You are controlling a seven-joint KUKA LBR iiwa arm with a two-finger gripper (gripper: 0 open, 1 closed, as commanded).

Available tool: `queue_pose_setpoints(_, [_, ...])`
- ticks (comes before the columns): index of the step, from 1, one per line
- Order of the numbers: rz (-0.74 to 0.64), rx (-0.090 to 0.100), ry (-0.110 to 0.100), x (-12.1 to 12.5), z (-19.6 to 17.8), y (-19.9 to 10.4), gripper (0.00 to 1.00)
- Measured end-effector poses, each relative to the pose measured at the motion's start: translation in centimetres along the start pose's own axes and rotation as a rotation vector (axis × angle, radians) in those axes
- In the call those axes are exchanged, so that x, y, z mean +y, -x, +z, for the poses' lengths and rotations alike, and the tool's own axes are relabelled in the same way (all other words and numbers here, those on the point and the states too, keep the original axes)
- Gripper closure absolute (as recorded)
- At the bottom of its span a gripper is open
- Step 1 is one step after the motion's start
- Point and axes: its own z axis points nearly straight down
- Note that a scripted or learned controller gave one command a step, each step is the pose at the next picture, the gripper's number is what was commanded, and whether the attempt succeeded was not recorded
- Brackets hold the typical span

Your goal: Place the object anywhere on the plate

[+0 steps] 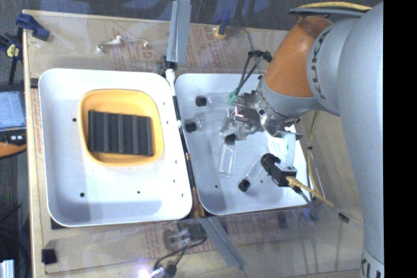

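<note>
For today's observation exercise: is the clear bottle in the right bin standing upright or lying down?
Lying down. The clear bottle shows its full length flat on the right bin's floor, just below the gripper.

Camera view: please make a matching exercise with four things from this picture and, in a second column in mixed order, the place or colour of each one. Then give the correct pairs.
Things:
1. yellow plate
2. gripper
3. orange band
4. metal bar

Places or colours:
A. over the right bin, above small clear bottles with black caps
B. on the arm, just above the wrist
C. in the left bin, holding a dark ribbed insert
D. on the wooden bench, behind the gap between the two bins

Pairs: 1-C, 2-A, 3-B, 4-D
</note>
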Motion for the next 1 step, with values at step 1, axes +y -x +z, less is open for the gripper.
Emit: queue_pose_setpoints(1, [-0.183,0.001,0.002,3.33,-5.61,-6.17,1.00])
